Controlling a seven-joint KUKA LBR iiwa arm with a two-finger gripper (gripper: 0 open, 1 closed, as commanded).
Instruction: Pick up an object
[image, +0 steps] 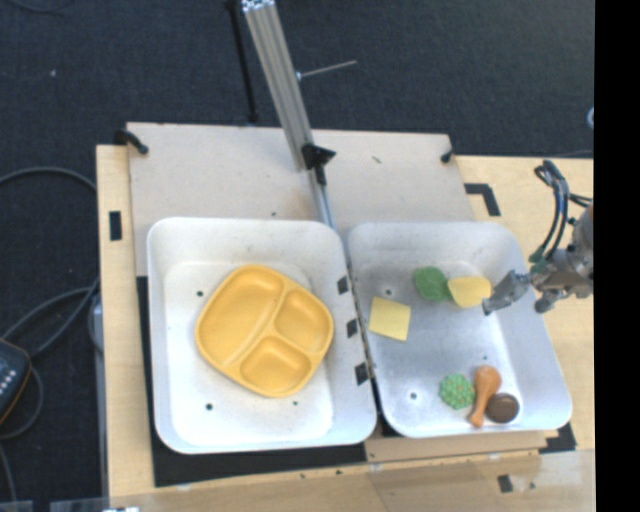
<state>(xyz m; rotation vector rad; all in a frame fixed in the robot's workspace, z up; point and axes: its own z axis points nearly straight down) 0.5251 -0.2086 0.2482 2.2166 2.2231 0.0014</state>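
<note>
Yellow lump lies just left of my pincer, near right bin's right wall; pincer state: cannot tell.

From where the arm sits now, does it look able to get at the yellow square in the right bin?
Probably yes. The yellow square lies flat and alone on the bin floor, apart from the other items, with open space between it and the claw.
</note>
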